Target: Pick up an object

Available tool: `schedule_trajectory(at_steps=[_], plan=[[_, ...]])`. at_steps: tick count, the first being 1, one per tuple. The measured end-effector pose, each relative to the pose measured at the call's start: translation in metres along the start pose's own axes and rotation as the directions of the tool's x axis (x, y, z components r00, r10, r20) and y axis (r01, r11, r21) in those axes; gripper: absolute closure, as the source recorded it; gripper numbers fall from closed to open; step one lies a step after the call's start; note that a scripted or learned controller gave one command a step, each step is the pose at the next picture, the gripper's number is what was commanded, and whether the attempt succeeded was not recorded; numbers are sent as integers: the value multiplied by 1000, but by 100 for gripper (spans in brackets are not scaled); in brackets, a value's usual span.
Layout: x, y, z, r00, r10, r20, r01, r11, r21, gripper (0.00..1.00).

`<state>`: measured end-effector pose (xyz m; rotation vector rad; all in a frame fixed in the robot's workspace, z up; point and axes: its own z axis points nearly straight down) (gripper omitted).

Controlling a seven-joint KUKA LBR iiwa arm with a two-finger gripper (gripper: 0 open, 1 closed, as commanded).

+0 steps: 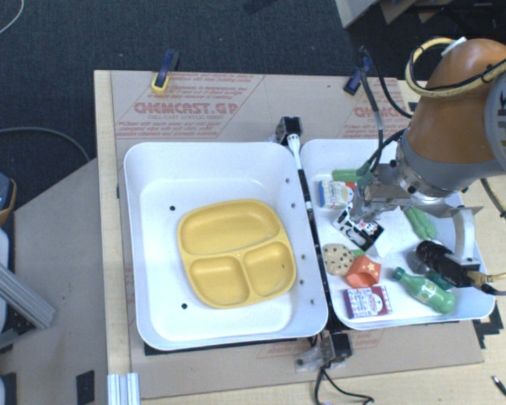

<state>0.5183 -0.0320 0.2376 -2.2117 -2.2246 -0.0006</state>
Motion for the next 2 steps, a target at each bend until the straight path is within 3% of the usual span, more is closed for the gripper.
schedule_trajectory(at_steps=[1, 2], plan=[[28, -6, 4, 1000, 2, 2, -2, 1000, 0, 100], [30, -2, 20, 1000, 6, 3, -6, 1000, 2, 100]])
